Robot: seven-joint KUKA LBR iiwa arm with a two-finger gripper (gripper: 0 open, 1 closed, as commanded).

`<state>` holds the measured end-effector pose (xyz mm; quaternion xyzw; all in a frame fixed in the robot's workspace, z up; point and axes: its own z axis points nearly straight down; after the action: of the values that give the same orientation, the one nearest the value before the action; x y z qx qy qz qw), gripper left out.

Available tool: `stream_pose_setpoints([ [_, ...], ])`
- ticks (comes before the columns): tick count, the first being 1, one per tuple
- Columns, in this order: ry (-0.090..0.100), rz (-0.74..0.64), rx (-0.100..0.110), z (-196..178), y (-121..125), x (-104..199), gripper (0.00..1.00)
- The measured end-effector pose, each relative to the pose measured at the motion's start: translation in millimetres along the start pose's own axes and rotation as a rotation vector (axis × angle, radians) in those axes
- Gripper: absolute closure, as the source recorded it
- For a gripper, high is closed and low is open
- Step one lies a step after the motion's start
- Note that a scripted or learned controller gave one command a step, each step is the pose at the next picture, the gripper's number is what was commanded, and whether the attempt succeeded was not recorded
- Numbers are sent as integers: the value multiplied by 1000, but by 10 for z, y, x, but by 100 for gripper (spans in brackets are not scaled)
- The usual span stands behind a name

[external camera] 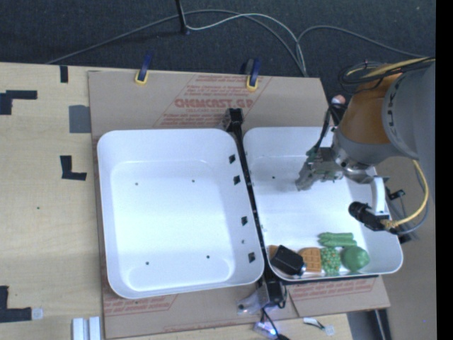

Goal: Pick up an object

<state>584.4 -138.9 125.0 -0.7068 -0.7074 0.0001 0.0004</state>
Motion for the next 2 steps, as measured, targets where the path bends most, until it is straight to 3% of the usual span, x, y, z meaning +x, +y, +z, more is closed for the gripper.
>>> stream_pose_setpoints([
  [1, 1, -5, -6, -695, -773, 850, 100],
  [2, 0, -1, -9, -1683, -962, 937, 100],
])
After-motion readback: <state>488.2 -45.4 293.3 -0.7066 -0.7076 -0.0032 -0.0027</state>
